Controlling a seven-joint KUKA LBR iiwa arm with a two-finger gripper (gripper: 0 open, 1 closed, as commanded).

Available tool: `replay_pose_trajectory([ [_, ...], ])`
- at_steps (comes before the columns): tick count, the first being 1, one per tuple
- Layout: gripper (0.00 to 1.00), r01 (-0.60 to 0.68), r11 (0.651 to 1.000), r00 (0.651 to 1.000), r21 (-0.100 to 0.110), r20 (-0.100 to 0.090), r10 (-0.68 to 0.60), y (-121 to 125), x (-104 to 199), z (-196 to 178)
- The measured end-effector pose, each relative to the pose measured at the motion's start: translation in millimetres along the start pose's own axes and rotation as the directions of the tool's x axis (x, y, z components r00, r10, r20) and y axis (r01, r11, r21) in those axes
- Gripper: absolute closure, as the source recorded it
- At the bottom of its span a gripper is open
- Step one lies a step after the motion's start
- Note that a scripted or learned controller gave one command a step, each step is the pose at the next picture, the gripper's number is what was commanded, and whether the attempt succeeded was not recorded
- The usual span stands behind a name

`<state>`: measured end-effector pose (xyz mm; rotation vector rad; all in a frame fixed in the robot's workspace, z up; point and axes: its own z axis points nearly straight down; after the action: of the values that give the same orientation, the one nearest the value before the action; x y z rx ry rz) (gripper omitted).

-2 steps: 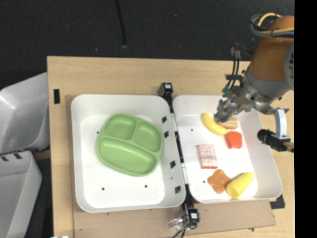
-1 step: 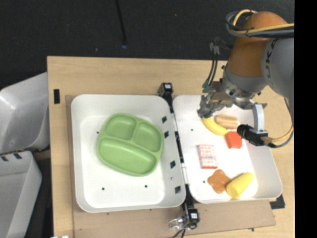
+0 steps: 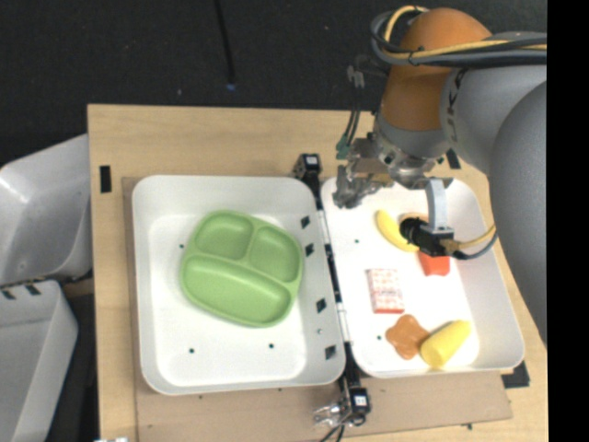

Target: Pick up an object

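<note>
mostly open floor around tray (image 3: 243, 267)

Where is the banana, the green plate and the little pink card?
banana (image 3: 393, 230), camera view, on the middle of its yellow curve.
green plate (image 3: 241, 267), camera view, on its big front section.
pink card (image 3: 385, 290), camera view, on the card's centre.

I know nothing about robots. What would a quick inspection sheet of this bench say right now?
Surface: wooden bench bearing left bin and right bin.
Job's things: banana, orange block, patterned packet, brown piece and yellow piece in the right bin.
Clutter: green divided plate in the left bin.
Gripper: gripper over the right bin's upper left corner.
Cables: yellow and black ones by the banana.
Surroundings: dark floor.
</note>
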<state>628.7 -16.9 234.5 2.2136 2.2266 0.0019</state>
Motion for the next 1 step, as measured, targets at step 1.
replay_pose_trajectory([
  [1, 1.0, 0.001, 1.0, 1.0, 0.0, -0.002, -0.001, 8.3, 52.9, -10.0],
])
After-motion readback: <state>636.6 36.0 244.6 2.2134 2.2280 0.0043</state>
